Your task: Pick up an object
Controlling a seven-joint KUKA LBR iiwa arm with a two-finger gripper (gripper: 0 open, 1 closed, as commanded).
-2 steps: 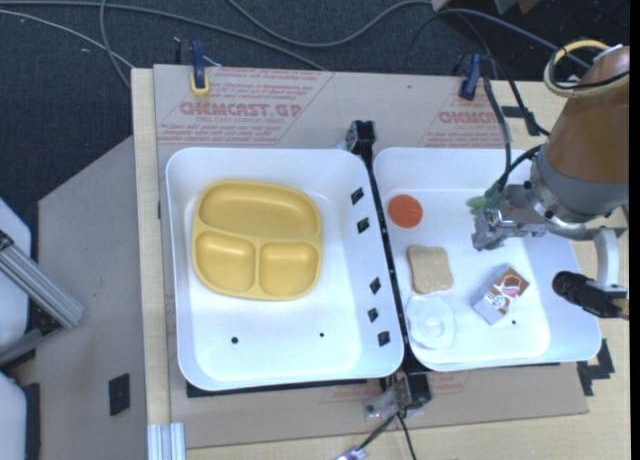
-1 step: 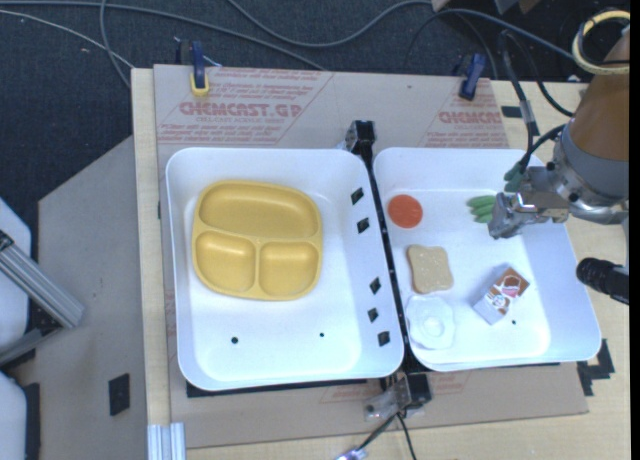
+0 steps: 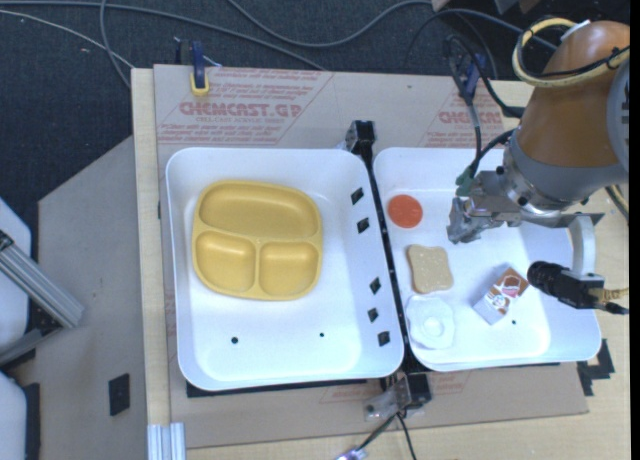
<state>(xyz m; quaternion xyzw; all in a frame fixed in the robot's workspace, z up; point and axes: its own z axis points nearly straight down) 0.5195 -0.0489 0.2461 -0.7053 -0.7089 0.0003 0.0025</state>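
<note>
In the right bin (image 3: 560, 343) lie an orange disc (image 3: 405, 211), a tan slice of bread (image 3: 430, 269), a white round lid (image 3: 433, 327) and a small white carton with red and brown print (image 3: 499, 295). My gripper (image 3: 462, 228) hangs over the bin's upper middle, just right of the orange disc and above the bread. Nothing shows between its tips. The arm's grey and orange body covers the bin's upper right part.
The left bin (image 3: 340, 338) holds a yellow three-compartment tray (image 3: 258, 239). A black divider with clips (image 3: 376, 248) runs between the two bins. Cardboard bench surface surrounds them, and a blue-yellow clamp (image 3: 199, 68) sits at the top left.
</note>
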